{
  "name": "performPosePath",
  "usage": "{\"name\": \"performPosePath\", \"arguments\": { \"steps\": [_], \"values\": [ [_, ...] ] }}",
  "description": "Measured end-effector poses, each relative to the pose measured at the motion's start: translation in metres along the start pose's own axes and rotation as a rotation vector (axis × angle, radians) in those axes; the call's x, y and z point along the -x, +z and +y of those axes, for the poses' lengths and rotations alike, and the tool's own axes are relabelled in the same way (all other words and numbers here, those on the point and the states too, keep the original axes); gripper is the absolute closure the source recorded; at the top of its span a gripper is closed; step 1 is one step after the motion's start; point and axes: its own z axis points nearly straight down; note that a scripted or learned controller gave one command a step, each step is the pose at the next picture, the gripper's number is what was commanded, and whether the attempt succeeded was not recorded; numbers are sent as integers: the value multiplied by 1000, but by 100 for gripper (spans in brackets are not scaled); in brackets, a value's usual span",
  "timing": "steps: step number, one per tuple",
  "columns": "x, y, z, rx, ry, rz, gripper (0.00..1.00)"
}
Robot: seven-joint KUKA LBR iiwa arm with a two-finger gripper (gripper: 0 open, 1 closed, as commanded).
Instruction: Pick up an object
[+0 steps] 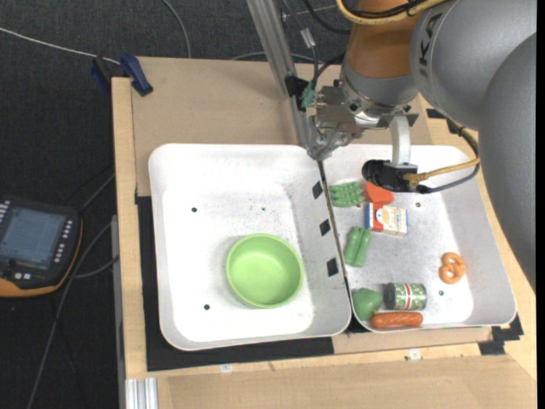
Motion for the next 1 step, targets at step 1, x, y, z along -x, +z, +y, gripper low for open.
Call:
{"name": "performPosePath", "arguments": {
  "steps": [1],
  "values": [
    [-45, 22, 12, -2, 1, -1, 100]
  ]
}}
